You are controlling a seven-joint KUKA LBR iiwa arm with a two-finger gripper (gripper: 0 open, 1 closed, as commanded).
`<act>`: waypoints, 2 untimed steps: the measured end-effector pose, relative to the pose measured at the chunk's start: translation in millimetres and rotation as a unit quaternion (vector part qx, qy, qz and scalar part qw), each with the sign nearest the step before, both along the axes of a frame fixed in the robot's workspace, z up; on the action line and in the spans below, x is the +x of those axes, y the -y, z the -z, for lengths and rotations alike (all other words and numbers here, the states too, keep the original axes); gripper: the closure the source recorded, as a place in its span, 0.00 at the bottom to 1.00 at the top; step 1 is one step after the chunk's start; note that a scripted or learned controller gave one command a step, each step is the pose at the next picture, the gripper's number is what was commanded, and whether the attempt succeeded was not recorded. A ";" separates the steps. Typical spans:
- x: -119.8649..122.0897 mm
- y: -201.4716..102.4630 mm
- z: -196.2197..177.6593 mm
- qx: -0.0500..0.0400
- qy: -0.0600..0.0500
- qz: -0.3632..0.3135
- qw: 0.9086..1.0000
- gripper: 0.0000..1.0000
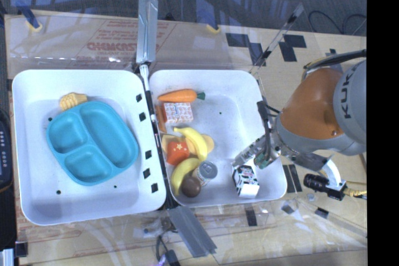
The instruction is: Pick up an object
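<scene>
While your arm (324,112) reached in over the right bin (218,87), its pincer (252,157) hung low at that bin's near right corner; you could not tell its state. Just below it sat a small carton (245,180). Left of it lay bananas (193,152), a carrot (181,96) and a box (177,114).

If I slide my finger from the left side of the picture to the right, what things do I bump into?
Blue divided plate in the left bin → carrot in the right bin → small black-and-white box → gripper → the arm's orange band.
</scene>
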State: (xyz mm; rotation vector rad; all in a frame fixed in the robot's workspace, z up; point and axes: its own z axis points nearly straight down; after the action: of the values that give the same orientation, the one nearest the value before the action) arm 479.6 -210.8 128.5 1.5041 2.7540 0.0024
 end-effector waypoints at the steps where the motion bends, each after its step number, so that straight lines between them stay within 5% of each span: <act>1: 77.0 -1.8 17.5 0.001 -0.003 0.277 0.961 1.00; 2: 61.2 -19.2 -26.5 0.001 -0.001 0.298 0.954 1.00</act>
State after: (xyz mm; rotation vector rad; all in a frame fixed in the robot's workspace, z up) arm 540.9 -191.6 155.0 2.2581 2.1812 0.0014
